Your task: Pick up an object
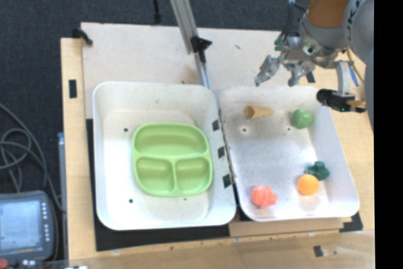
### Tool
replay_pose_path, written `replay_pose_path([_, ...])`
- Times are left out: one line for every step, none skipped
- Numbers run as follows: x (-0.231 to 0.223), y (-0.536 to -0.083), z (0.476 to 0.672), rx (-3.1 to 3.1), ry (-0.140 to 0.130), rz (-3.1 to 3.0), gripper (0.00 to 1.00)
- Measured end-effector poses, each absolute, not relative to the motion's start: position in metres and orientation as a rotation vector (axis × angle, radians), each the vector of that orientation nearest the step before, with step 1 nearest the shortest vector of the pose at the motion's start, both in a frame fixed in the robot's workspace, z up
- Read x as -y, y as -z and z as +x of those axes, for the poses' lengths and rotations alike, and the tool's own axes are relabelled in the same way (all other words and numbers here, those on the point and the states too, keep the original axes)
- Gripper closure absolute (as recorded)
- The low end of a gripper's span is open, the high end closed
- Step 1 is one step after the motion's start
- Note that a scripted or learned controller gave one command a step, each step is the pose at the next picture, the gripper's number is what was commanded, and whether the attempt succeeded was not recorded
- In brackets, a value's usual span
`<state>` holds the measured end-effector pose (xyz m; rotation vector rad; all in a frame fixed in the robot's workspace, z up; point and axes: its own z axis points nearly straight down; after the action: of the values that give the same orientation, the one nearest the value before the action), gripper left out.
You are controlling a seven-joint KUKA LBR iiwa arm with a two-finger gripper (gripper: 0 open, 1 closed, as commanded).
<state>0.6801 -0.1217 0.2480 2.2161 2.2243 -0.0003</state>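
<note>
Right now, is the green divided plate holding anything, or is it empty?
Empty. The green divided plate lies flat in the left bin, and all three of its compartments show bare green.

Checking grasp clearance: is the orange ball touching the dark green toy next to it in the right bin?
Touching, as far as the camera view shows: the orange ball sits directly against the dark green toy, with no bin floor visible between them.
</note>
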Motion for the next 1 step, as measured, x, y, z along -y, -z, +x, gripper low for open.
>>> replay_pose_path([0.1221, -0.2480, 0.6800, -2.225, 0.002, 2.215, 0.00])
